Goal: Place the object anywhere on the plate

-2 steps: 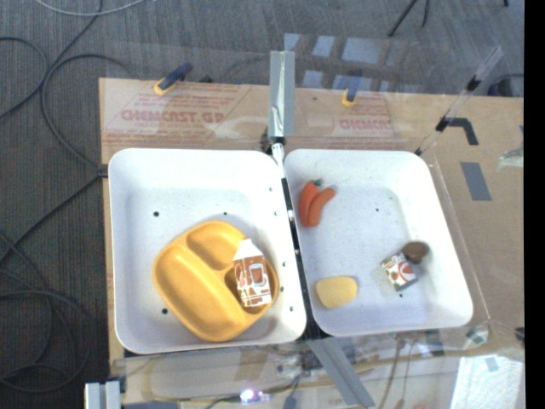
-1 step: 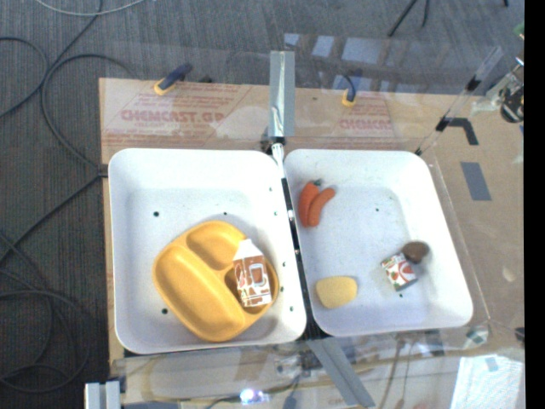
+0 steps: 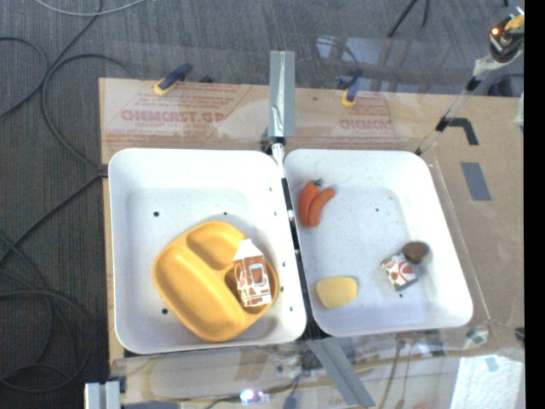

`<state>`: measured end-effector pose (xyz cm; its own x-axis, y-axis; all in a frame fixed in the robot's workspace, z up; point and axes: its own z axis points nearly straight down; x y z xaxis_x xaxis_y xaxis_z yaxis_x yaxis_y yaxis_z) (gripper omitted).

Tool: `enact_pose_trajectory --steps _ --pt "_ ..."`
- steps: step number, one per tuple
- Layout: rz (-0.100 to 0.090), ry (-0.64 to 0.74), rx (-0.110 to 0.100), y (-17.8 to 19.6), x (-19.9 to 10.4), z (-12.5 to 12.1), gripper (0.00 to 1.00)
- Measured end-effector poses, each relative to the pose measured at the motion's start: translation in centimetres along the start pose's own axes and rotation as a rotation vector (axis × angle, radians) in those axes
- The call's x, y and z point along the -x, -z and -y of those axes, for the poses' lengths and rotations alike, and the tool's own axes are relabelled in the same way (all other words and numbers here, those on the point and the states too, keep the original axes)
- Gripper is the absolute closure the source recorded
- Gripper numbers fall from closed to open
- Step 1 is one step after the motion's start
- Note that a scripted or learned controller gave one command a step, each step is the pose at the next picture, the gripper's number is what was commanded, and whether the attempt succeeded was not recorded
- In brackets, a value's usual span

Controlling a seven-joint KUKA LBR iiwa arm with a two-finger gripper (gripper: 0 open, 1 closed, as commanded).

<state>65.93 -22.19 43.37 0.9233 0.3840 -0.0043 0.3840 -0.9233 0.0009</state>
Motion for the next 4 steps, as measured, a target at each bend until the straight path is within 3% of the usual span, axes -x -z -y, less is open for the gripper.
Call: enact_pose_trajectory --steps 1,2,3,4 --pt "0.001 -0.189 -0.002 -0.1 2.9 1.0 0.00" --pt "0.007 -0.184 0.000 0.8 2.9 1.1 1.00" --pt "0.000 -0.027 -0.005 -12.7 -2.1 5.0 1.00" --pt "-0.001 0.001 0.000 -1.8 1.0 0.5 1.00"
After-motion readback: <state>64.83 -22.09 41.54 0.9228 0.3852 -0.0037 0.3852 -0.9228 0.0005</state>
